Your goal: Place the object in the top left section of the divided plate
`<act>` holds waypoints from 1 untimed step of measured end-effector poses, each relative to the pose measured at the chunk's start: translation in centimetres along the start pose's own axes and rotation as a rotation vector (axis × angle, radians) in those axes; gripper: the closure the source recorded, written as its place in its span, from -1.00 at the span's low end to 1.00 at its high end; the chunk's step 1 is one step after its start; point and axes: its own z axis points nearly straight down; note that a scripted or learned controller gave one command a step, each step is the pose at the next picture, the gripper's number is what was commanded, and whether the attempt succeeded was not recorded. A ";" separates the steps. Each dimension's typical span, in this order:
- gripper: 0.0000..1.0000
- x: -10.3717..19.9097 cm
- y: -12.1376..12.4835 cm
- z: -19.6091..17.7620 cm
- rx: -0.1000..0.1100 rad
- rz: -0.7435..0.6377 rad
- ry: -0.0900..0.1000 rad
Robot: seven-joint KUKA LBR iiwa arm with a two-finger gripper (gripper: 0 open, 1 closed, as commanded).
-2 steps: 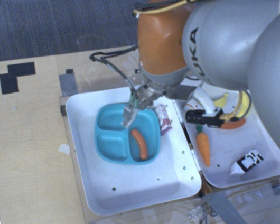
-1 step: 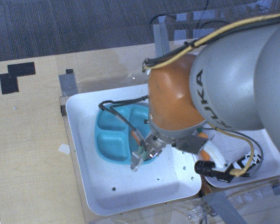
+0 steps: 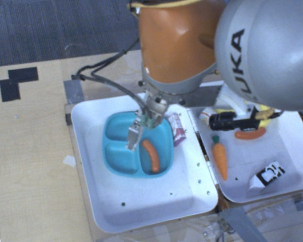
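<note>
Your hand (image 3: pixel 136 136) hangs over the blue plate (image 3: pixel 116 152) — can't tell if it's wide or narrow. Sausage (image 3: pixel 152 157) sits in the right section, so I'd say grab it, then go top left.

We see a turquoise-blue divided plate (image 3: pixel 122 146), an orange-brown sausage (image 3: pixel 152 157) and a maroon-and-white packet (image 3: pixel 177 128) against the plain white left bin (image 3: pixel 149 205). In the equally white right bin (image 3: pixel 300 172) we note an orange carrot (image 3: pixel 220 160) with a green top, a red-orange piece (image 3: pixel 251 134) and a small box (image 3: pixel 270 173) patterned black and white. The bench (image 3: pixel 26 168) is pale wood with black blocky marks (image 3: pixel 17 83); the arm (image 3: pixel 276 37) is grey and orange.
</note>
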 end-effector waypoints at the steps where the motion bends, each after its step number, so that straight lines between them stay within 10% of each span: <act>1: -1.00 -1.1 -3.6 12.7 0.006 0.297 0.003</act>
